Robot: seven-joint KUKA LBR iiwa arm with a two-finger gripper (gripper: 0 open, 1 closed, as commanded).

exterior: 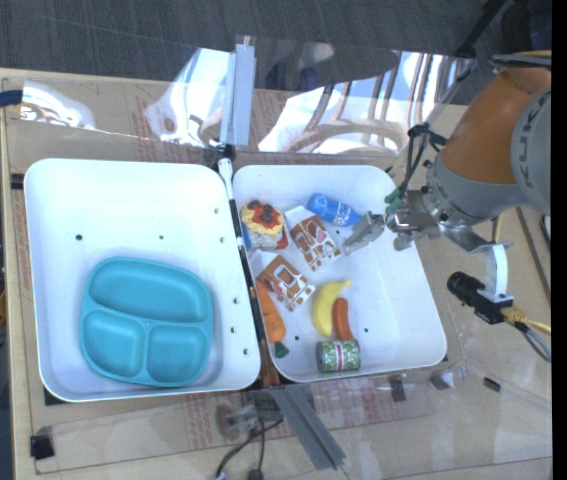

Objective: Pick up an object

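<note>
We see the gripper (366,232) low over the right bin (413,308), its fingers slightly parted with nothing between them. The nearest object is the waffle-patterned toy (312,240), just beside the fingertips; we should centre over it, away from the blue bottle (331,209), before closing.

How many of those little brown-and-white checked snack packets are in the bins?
2, both in the right bin: one packet near the middle beside the blue pouch, the other just below it, left of the banana.
</note>
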